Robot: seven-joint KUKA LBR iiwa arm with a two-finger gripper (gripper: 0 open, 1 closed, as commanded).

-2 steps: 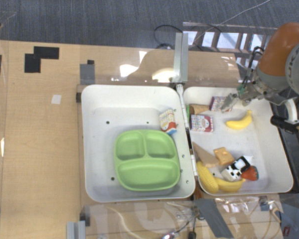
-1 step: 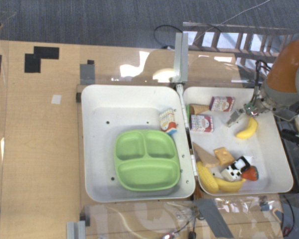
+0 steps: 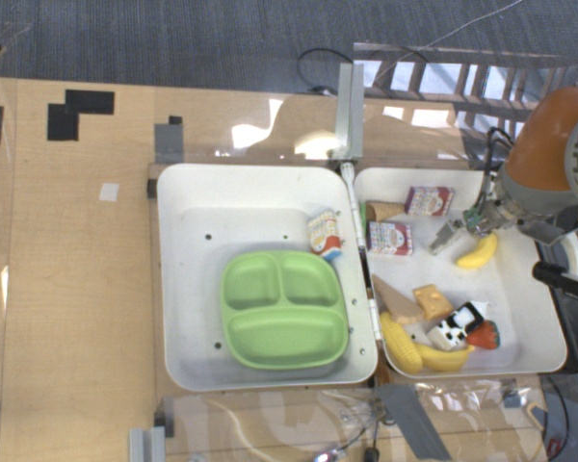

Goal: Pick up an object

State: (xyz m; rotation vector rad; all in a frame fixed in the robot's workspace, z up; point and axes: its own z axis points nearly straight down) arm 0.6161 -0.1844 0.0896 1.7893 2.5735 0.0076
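Yellow plastic is what you are closest to: a small banana (image 3: 477, 251) lies just below and to the right of the claw (image 3: 453, 234), in the right bin (image 3: 530, 354). The claw hangs low over the bin floor with its two fingers spread narrowly and nothing between them, so you have no grip yet.

Up and to the left of the claw sits a small red-and-white carton (image 3: 429, 200); a second carton (image 3: 390, 238) lies directly to its left. Well below it, at the near end of the bin, a larger banana (image 3: 414, 349), a cheese-coloured wedge (image 3: 432, 302), a black-and-white cow toy (image 3: 455, 328) and a strawberry (image 3: 484, 334) are packed together, touching. Leave that cluster alone, I would say; it looks awkward to close on cleanly.

The small banana seems the best target, since it lies apart from everything else. Shift the claw down and right until it straddles the fruit across its narrow width, not along its curve. Open wider first, descend to the floor, then close. Lift slowly: the smooth curved skin could slip out.

Far to the left, a green divided plate (image 3: 284, 308) fills the other bin (image 3: 188, 258), with a small packet (image 3: 325, 233) beside it.
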